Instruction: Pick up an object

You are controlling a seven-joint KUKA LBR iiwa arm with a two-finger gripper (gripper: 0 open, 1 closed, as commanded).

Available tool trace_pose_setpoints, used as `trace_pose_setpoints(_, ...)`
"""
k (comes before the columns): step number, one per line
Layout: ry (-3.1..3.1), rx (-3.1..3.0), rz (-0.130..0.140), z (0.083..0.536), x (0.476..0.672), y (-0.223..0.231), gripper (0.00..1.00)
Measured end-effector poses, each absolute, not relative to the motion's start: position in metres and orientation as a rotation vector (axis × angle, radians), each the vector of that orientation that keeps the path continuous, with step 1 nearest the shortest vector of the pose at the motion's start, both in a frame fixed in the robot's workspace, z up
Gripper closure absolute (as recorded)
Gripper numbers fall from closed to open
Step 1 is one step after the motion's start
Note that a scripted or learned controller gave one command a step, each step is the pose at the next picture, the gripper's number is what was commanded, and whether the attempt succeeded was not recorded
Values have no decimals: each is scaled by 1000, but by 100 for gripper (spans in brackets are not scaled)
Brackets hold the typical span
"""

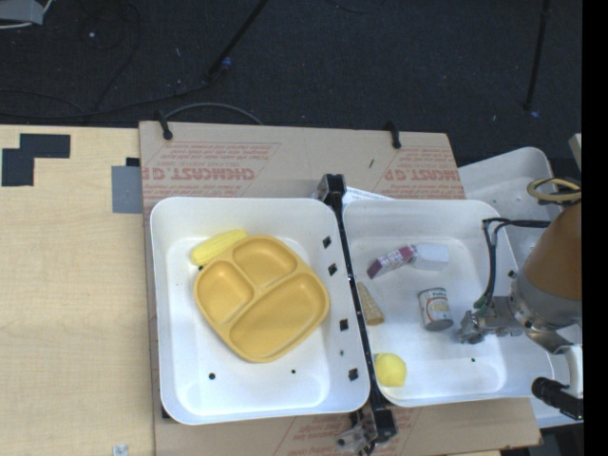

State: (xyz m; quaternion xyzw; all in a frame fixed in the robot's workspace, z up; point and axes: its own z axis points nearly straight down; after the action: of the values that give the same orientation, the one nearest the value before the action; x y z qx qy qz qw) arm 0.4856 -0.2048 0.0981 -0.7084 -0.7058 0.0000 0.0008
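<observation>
Reaching in from the right, the arm [556, 269] hangs over the right-hand edge of the right bin [480, 373], its orange band visible above the grey wrist. The gripper [480, 328] sits low at the bin's right side, a small cluster of grey metal near the floor of the bin, and nothing can be seen caught in it; how wide it stands cannot be told at this size and angle. Just to its left, close but apparently not touching, stands a small can [435, 309] with a pale label, upright or nearly so. Farther left and higher in the same bin lies a slim tube [392, 259] with a dark red body, tilted, and beside it a small whitish object [432, 253]. A tan wedge [370, 304] rests against the divider between the bins, and a yellow ball-like item [390, 370] lies near the bin's lower left corner. The left bin [180, 350] holds a yellow compartment tray [261, 297], set at a slant, with a pale yellow banana-shaped piece [217, 246] touching its upper left rim.
</observation>
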Motion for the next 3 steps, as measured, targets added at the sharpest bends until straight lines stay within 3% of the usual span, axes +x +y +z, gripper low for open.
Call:
trace_pose_setpoints(2,-2225,-2221,-2,210,492,-204,100)
trace_pose_setpoints(3,-2224,-2214,0,204,505,-159,100)
